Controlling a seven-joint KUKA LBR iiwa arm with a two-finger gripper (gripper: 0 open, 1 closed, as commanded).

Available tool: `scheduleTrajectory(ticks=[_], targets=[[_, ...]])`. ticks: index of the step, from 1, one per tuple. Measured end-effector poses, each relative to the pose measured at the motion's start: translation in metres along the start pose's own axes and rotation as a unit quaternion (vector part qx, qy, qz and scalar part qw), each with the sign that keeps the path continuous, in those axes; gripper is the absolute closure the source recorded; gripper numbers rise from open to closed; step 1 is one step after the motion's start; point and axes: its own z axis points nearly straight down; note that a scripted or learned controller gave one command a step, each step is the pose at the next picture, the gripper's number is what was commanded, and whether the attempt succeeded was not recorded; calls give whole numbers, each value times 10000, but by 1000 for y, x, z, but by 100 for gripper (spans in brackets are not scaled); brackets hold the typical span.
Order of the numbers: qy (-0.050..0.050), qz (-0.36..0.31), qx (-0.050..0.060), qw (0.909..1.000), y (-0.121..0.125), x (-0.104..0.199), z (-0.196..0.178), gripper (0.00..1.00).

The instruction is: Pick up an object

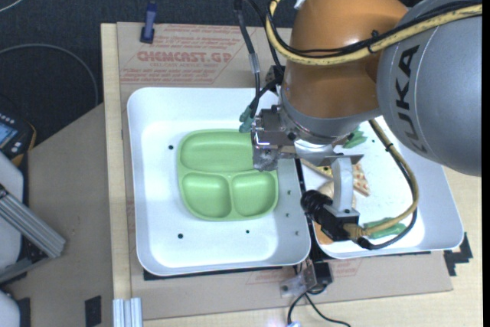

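Observation:
A light green plate (222, 174) with three compartments lies in the left white bin (153, 165). My gripper (264, 153) hangs over the plate's right rim, near the wall between the two bins. The large orange and grey wrist hides most of the gripper from above. In the right bin (432, 210), a tan waffle-like piece (358, 181) lies beside the arm. A green object (389, 226) rests near the front rim, and a small green bit (354, 138) peeks out beneath the wrist.
Both bins sit on a cardboard sheet (184, 53) with red print. A small blue object (148, 21) lies at its far edge. The arm covers much of the right bin.

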Motion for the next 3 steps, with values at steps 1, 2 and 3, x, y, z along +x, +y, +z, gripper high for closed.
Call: scheduleTrajectory(ticks=[1, 2, 3], targets=[[20, -42, -47, 10000, 0, 82, -37, 100], [9, 5, -67, 10000, 113, 43, 32, 100], [2, -29, 8, 10000, 62, 83, 93, 100]])
